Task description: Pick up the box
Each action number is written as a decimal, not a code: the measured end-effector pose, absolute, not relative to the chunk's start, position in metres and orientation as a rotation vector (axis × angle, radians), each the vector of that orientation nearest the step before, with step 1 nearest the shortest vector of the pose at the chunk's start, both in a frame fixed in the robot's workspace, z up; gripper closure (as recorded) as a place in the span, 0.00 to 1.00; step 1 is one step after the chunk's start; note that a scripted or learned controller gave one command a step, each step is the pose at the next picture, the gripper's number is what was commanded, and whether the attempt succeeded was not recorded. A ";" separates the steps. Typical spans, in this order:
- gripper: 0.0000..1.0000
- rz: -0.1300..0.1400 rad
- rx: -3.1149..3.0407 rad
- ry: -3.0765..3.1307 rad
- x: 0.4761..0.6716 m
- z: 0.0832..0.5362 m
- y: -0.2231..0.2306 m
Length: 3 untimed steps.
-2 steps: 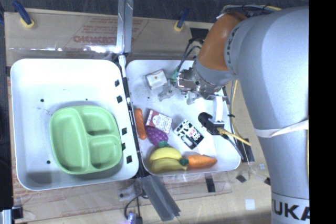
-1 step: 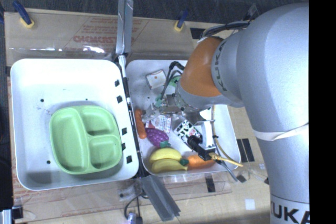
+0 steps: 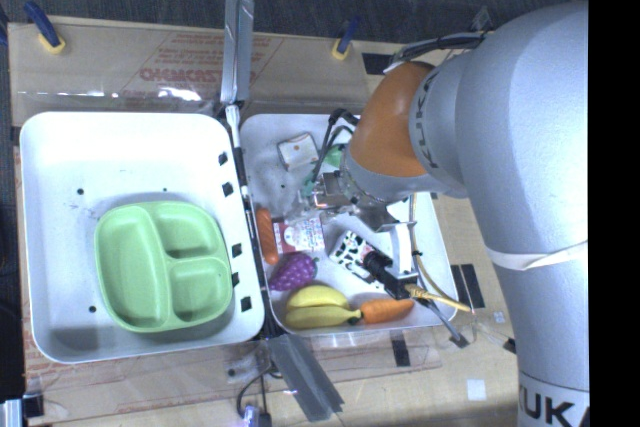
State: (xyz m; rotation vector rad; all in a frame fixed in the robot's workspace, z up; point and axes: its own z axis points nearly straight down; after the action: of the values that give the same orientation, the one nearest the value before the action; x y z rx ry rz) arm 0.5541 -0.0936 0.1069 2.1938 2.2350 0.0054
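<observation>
Dark carpet framed the tabletop [image 3: 120, 65] on which two shallow white bins sat side by side, the left bin [image 3: 45, 215] carrying a green divided plate [image 3: 160, 265]. I reached into the right bin [image 3: 262, 140] from the right, my gripper [image 3: 320, 195] low over its middle. My orange-banded wrist hid it from above, so whether it was open or closed could not be told, and nothing could be seen held in it.

The box [image 3: 297, 151], small and pale, lay flat near the bin's far wall, just beyond my gripper and apart from the clutter nearer the camera: a red-and-white packet [image 3: 303, 235], purple grapes [image 3: 292, 270], a banana [image 3: 318, 305] and a carrot [image 3: 385, 310].

By its look the box was light cardboard, stiff along its edges but easily crushed across its face. It was also likely to skid on the smooth bin floor. The safest hold appeared to be across its two narrower sides, pinched squarely and gently.
</observation>
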 end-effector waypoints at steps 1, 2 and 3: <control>1.00 0.001 2.188 2.256 0.561 0.193 -0.030; 1.00 -0.004 1.955 2.464 0.545 0.201 -0.056; 0.00 -0.004 1.955 2.464 0.545 0.201 -0.056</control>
State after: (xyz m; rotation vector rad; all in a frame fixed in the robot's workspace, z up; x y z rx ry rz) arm 0.5453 -0.0560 0.2010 1.9548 2.4642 -0.0039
